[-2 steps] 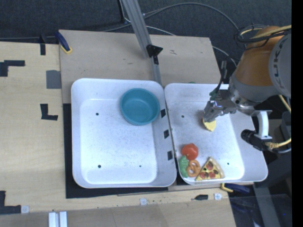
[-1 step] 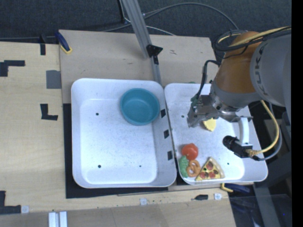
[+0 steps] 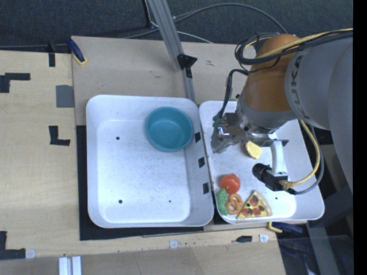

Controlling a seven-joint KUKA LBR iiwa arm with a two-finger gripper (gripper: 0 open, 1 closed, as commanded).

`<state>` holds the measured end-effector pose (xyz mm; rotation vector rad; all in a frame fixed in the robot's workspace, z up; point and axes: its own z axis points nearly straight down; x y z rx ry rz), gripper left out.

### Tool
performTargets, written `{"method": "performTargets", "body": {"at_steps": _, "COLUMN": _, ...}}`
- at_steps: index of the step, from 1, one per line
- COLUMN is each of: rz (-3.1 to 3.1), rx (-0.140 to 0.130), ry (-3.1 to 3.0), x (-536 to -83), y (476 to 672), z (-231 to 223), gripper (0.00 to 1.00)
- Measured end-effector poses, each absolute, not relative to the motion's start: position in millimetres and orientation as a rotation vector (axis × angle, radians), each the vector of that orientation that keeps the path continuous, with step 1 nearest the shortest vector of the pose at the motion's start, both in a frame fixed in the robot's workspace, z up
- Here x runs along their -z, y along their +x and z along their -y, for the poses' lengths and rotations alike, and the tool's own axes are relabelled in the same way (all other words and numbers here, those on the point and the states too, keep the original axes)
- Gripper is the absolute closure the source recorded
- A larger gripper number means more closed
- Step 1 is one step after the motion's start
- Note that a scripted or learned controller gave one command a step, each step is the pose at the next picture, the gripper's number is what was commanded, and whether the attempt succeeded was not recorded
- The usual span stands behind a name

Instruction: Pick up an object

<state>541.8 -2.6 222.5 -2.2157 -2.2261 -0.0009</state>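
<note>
**While the arm hangs over the right bin, the pick is not yet made**

Although the gripper [image 3: 222, 142] sits low over the left part of the right bin [image 3: 304, 211], nothing shows between its fingers, and whether they stand apart or together I cannot tell, for the wrist hides them from above; the step in hand looks like the approach. The nearest candidates lie close by: a yellow piece [image 3: 253, 149] just beside the gripper, a red tomato [image 3: 230, 183] below it, then a green item [image 3: 222, 199], an orange ring [image 3: 234, 203] and a pizza slice [image 3: 254, 206] bunched at the bin's near edge; a blue bowl [image 3: 169, 129] rests in the left bin [image 3: 114, 205]. Next, I judge, the gripper must centre over one item and descend.
</note>
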Motion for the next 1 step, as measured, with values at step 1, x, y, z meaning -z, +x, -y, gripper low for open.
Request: {"method": "performTargets", "body": {"at_steps": 1, "rz": 2.225, "rx": -0.001, "ry": -2.216, "x": -214.8, "y": 534.9, "z": -44.1, "gripper": 1.0}}
